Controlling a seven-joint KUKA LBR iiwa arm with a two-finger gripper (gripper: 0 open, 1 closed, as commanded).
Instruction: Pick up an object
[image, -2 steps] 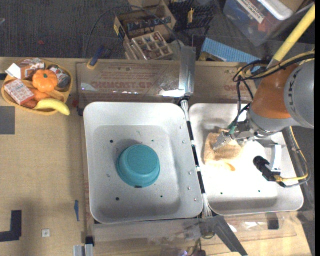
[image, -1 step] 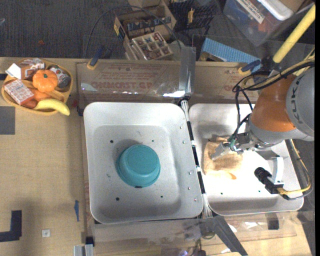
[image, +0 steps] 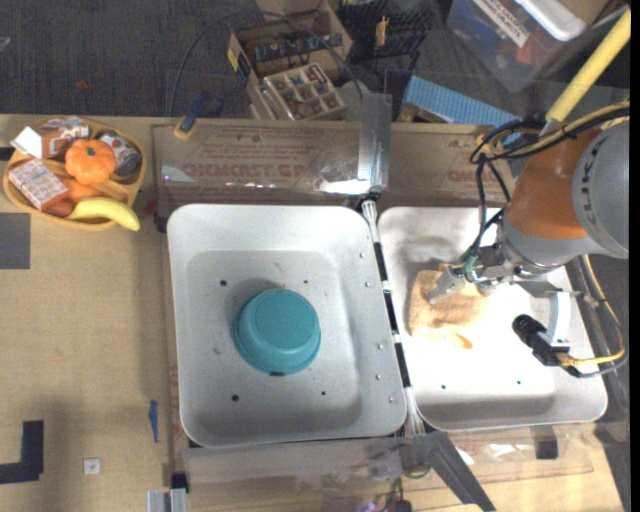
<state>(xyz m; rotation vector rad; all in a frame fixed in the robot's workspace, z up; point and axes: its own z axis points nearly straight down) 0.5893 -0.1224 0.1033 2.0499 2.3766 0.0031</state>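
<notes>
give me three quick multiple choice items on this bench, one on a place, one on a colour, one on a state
1. Where does the round upturned plastic bowl lie?
A. left white bin
B. right white bin
C. on the bench

2. What colour is that bowl?
A. orange
B. teal
C. yellow

3. How does the bowl sit?
A. upright
B. on its side
C. upside down

Answers: 1 A, it sits mid-floor in the left white bin. 2 B, its surface is teal. 3 C, its flat base faces up.

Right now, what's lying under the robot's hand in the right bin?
A tan, flat object lies on the right bin floor beneath the hand. The arm covers the bin's far corner.
</notes>
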